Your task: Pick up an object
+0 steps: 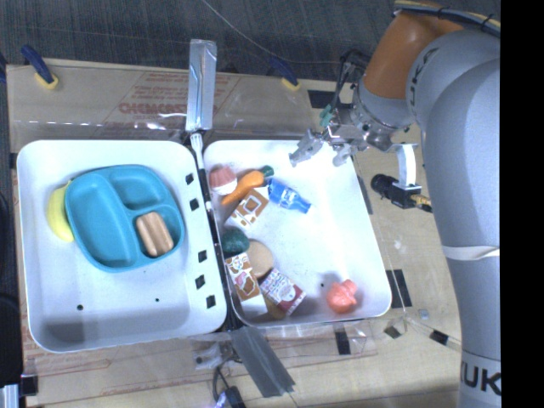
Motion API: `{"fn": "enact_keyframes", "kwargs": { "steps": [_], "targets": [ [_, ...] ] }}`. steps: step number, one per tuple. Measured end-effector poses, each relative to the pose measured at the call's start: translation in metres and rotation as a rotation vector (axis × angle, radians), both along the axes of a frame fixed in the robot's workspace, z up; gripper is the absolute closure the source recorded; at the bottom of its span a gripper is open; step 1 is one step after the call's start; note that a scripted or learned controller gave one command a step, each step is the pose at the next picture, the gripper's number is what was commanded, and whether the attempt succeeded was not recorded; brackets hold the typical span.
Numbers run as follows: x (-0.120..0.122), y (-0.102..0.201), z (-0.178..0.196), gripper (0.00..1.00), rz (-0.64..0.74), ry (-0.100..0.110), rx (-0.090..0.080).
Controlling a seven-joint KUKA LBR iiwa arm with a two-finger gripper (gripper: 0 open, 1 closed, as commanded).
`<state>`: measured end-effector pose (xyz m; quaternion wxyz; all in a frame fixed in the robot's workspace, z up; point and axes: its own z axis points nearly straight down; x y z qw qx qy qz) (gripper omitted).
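White plastic fingers of my gripper (325, 149) hang spread and empty over the right bin's (367, 228) back edge, high enough to choose a target. Nearest is the blue bottle (287, 197), beside the carrot (244, 184); cartons and a pink toy (342, 296) lie nearer the front. Left bin (34, 228): blue tray (106, 219) holding a hotdog (154, 233), banana (57, 212) alongside.

The end effector (325, 150) hangs with open fingers over the upper edge of the right white plastic bin (374, 262), holding nothing. In the left white bin (42, 313) lies a blue sectioned tray (110, 211) carrying a brown bun (154, 233).
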<state>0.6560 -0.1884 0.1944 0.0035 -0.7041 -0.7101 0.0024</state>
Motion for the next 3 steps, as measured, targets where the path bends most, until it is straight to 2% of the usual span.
{"fn": "enact_keyframes", "kwargs": {
  "steps": [1, 2, 3],
  "targets": [
    [-0.005, 0.003, -0.092, 0.00, -0.056, -0.014, -0.003],
    [0.001, 0.043, -0.067, 0.00, 0.203, -0.006, 0.000],
    [-0.002, 0.093, -0.080, 0.00, 0.509, -0.003, 0.003]
  ]
}}
